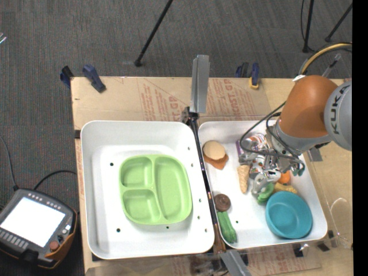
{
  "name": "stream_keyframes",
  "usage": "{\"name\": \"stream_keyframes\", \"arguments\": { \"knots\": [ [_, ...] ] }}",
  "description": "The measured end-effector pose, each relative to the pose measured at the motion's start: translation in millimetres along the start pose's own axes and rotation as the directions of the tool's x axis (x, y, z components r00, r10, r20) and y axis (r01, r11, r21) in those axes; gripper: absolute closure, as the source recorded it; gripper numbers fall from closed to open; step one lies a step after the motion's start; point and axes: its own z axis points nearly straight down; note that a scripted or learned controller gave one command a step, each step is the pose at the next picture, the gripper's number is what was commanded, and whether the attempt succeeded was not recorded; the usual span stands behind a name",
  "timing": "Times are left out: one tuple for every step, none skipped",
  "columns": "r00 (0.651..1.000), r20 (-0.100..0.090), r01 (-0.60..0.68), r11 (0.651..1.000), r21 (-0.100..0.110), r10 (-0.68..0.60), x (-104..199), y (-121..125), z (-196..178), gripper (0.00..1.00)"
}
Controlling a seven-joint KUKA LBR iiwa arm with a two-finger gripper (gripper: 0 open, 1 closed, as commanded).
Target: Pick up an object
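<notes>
1. At the far left, on the floor beside the bench (pixel 138 99), lies a grey handheld control pendant with a pale screen (pixel 31 223), well away from the work.
2. The left shallow white plastic bin (pixel 95 154) holds a light-green plastic tray with three compartments (pixel 155 188), lying flat near its middle.
3. In the right shallow white plastic bin (pixel 230 132), nearest the divider, sit a tan bun-shaped toy on an orange base (pixel 215 153), a small round brown toy (pixel 222 202) and, below it, a dark-green elongated toy vegetable (pixel 227 227) whose long axis runs down along the bin's left wall.
4. Next comes a pale-orange cone-shaped toy (pixel 244 178), the likeliest thing to pick: its long axis runs nearly top to bottom in the view, the narrow tip pointing toward the near edge.
5. The claw (pixel 269 167) hangs low, just beside the cone, amid a cluster of small toys; whether it is released or clenched I cannot tell.
6. A round teal plastic bowl (pixel 288 214) sits in the near right corner.
7. Risk, as I judge it: the crowded cluster may make the claw nudge neighbours or close on the wrong piece, and the tapered cone could slip out.
</notes>
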Motion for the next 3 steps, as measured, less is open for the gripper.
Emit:
{"name": "stream_keyframes", "arguments": {
  "knots": [
    [0.999,0.008,-0.042,0.999,0.001,0.042,8,59,-5,0.0],
    [1.0,0.012,0.024,1.0,0.003,-0.024,53,-17,-6,0.0],
    [0.999,0.018,0.028,1.0,0.003,-0.029,50,-14,-19,1.0]
  ]
}}
